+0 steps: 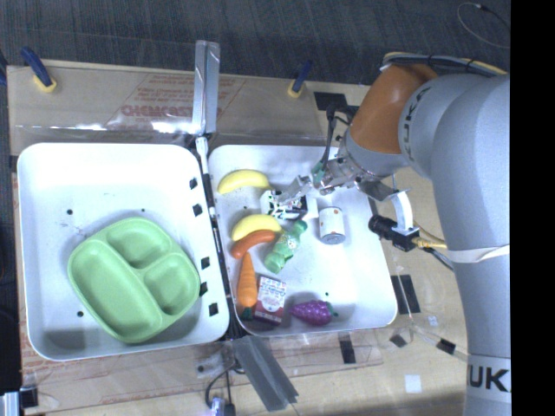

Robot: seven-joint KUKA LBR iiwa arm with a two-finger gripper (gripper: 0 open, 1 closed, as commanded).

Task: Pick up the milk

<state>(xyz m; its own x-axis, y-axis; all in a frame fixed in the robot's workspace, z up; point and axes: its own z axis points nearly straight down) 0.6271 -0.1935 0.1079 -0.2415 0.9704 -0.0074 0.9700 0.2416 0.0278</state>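
Right now the arm (451, 137) leans in from three o'clock over the right bin (364, 306), and its gripper (305, 183) sits low among the toys near the bin's upper middle. The milk (283, 204), a small carton with black cow patches on white, lies just at seven o'clock from the gripper tip, so close that the two seem to touch, though I cannot say whether it sits between the gripper's parts or merely beside them. Whether the gripper is spread or clenched I cannot tell from where I stand; metal and carton run together in the picture.

To my eye the milk is a light, hollow toy with stiff, smooth sides, likely to skid or tip if nudged rather than squeezed. I would take it across its two flat faces, near the middle of the body, not by a corner.

It is crowded. One banana (244, 180) lies at ten o'clock from the milk, a second banana (255, 225) at seven o'clock, and a green bottle (285, 245) directly at six, nearly touching it. A small white can (331, 224) rests at four o'clock, a little apart. The green plate (134, 276) lies alone in the left bin (39, 172), well away from all this.
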